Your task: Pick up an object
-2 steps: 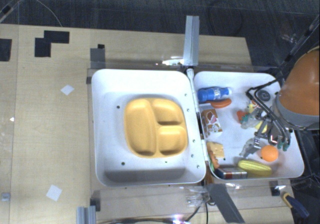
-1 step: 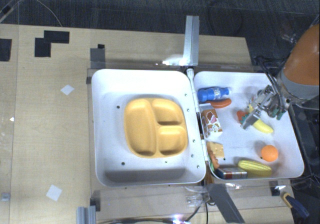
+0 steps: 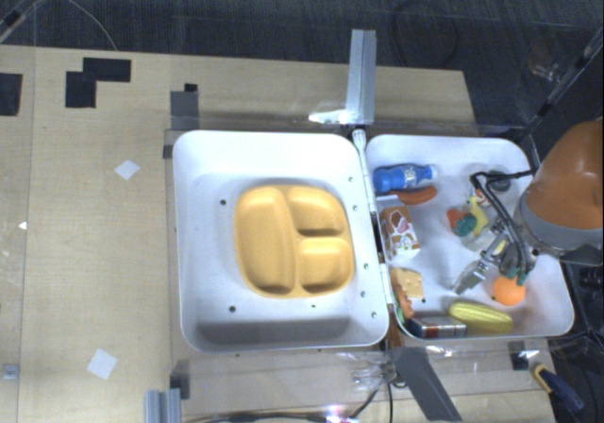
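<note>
My gripper (image 3: 483,267) hangs low over the right bin (image 3: 444,149), near its front right corner, under the orange-banded wrist (image 3: 566,190). An orange ball (image 3: 510,293) lies just to its right and a yellow corn-like piece (image 3: 481,315) just in front of it. A green and orange toy (image 3: 466,220) sits just behind the gripper. Further left lie a blue bottle (image 3: 404,176), a red sausage (image 3: 417,194), a printed packet (image 3: 400,232), a tan cracker-like piece (image 3: 408,285) and a marker (image 3: 436,328). Nothing shows as held.
The left bin (image 3: 203,213) holds a yellow divided plate (image 3: 291,240). A metal post (image 3: 361,81) stands behind the wall between the bins. Black cables (image 3: 500,209) trail from the wrist over the right bin.
</note>
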`<state>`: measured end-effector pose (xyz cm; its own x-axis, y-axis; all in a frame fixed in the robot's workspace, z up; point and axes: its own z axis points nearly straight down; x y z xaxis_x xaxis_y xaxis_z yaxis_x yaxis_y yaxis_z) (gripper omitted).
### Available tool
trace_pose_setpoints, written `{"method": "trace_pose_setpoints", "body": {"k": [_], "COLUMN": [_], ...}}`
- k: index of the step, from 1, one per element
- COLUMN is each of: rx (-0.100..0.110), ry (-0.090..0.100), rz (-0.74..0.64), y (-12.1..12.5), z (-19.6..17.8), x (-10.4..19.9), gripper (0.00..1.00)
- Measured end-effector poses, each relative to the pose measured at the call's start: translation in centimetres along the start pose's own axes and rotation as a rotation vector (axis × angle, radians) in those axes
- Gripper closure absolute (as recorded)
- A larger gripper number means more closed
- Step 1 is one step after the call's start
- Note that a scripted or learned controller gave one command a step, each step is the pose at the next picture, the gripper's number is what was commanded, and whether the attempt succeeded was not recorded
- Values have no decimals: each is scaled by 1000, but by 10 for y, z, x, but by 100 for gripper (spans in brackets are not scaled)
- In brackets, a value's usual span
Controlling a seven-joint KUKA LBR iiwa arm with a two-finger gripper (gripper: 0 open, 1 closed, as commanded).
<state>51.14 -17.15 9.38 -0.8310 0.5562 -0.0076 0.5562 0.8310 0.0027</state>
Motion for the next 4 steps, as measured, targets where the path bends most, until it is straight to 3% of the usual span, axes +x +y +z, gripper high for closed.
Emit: {"method": "trace_pose_setpoints", "body": {"k": [1,2,3,4], "rx": [-6,16,43,50], "ry": [-2,18,62,59], "rz": [144,346,357,425], "y": [14,71,81,86], "z": [-20,5,4,4], "x": [-75,-94,-115,-114], "gripper": [0,0,0,0]}}
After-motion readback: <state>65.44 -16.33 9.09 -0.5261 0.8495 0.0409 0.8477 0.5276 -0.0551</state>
